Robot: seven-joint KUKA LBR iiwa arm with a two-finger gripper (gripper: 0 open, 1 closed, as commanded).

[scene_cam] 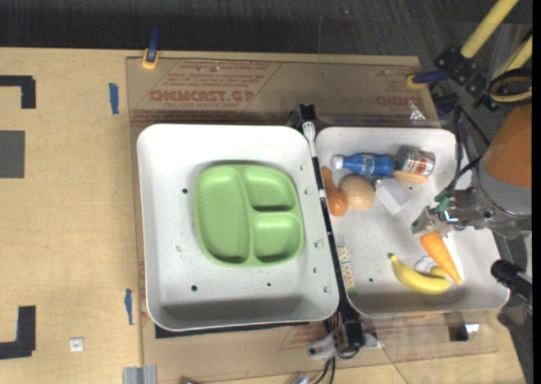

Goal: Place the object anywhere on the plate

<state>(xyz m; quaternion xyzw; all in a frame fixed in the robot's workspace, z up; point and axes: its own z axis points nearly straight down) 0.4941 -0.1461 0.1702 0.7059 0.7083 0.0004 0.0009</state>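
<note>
While the green plate [249, 214] sits bare, gripper [439, 215] above the carrot [442, 256], finger state impossible to tell.

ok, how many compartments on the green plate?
3. On the green plate in the left bin: one long compartment on its left side, and two smaller ones on its right, an upper and a lower. None look hidden.
</note>
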